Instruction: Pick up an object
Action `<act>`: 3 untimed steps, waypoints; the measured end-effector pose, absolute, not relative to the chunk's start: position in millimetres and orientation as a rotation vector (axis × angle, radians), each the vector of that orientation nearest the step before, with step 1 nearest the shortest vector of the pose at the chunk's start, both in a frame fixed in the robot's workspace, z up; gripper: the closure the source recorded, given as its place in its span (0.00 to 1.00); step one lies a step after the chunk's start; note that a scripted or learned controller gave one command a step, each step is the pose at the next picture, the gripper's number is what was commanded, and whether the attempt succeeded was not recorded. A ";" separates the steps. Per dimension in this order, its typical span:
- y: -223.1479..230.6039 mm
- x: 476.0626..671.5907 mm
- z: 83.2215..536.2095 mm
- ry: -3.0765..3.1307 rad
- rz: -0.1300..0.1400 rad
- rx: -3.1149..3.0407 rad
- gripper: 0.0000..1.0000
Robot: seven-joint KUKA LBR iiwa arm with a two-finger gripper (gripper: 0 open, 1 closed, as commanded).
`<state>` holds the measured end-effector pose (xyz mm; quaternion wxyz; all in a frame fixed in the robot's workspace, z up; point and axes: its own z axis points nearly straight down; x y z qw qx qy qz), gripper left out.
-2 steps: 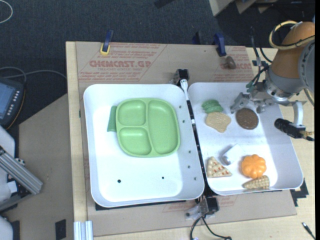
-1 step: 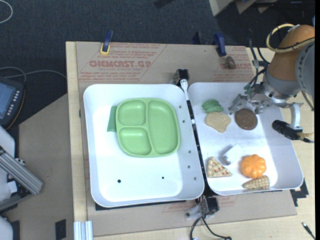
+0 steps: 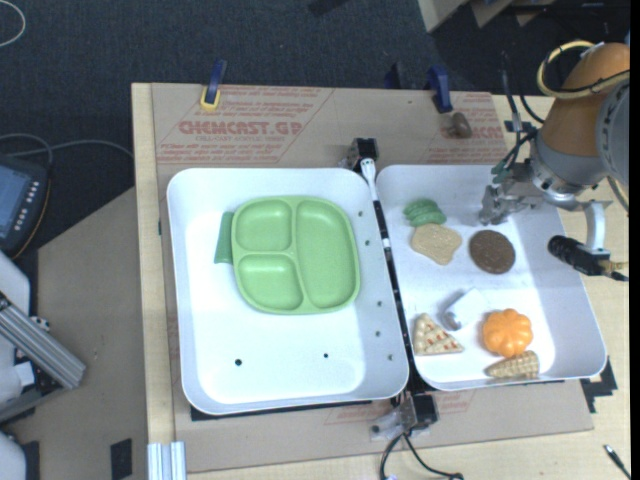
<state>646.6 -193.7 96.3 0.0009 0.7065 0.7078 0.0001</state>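
Observation:
The right bin (image 3: 570, 298) holds several toy foods. A green leafy piece (image 3: 424, 211) lies at the back left, with a tan bread slice (image 3: 436, 243) just in front of it. A brown round cookie (image 3: 492, 251) sits in the middle. Near the front lie a pizza slice (image 3: 436, 337), an orange pumpkin (image 3: 507, 331) and a waffle-patterned wedge (image 3: 514, 367). A small grey piece (image 3: 456, 308) rests between the bread and the pizza. My gripper (image 3: 495, 206) hangs low at the back of this bin, just behind the cookie and right of the green piece. Nothing shows in its grasp.
The left bin (image 3: 200, 358) bears a green divided plate (image 3: 296, 254) with a darker green item (image 3: 222, 238) tucked under its left edge. A black part of the arm (image 3: 578, 256) juts over the right bin's right wall. Clamps (image 3: 212, 88) stand at the board's back edge.

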 end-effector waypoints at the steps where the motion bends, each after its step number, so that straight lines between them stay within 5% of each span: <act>1: -194.6 646.4 161.5 2.216 0.006 2.215 1.00; 2: -197.1 642.7 225.3 2.215 0.006 2.215 1.00; 3: -197.0 643.5 225.5 2.219 0.002 2.217 1.00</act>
